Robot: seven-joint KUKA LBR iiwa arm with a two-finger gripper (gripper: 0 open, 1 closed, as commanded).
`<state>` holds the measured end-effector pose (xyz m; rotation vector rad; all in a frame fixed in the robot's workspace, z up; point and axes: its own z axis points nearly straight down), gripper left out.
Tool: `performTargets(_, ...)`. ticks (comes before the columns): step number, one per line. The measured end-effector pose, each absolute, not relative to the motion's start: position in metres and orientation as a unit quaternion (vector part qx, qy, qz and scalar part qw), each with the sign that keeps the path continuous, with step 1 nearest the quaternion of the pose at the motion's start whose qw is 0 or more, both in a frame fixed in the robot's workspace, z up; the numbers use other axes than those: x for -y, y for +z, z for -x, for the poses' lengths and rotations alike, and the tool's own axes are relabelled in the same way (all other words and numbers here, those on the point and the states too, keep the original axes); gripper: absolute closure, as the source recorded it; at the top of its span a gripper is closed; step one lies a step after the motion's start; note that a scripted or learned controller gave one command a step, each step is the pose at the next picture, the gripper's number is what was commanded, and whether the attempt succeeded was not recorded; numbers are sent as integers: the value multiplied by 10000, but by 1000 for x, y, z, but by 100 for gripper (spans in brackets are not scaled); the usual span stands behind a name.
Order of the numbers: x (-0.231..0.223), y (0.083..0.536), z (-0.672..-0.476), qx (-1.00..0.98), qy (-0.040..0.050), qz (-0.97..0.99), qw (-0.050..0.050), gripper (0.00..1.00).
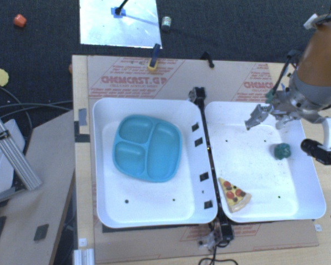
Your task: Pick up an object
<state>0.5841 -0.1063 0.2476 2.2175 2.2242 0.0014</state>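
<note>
Right now my gripper (257, 116) hovers over the right bin (265, 211), fingers seemingly open, nothing between them. I'd steer toward the green ball (282, 150) nearby, descending squarely before closing.

arm (320, 54) cut off at right edge. gripper (258, 116) blurred. green object (282, 150) too small to identify. far-floor bits indistinct.

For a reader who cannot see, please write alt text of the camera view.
A grey and orange robot arm's tool hangs over the right white bin, which holds a small green object and a toy pizza slice. The left white bin holds a blue divided plate.
</note>
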Motion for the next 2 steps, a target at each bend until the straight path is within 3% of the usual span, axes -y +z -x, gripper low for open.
performTargets(1, 157, 260, -520, -7051, -6, -7091, 9, 0)
performTargets(2, 152, 270, -524, -7085, 17, -7057, 27, 100)
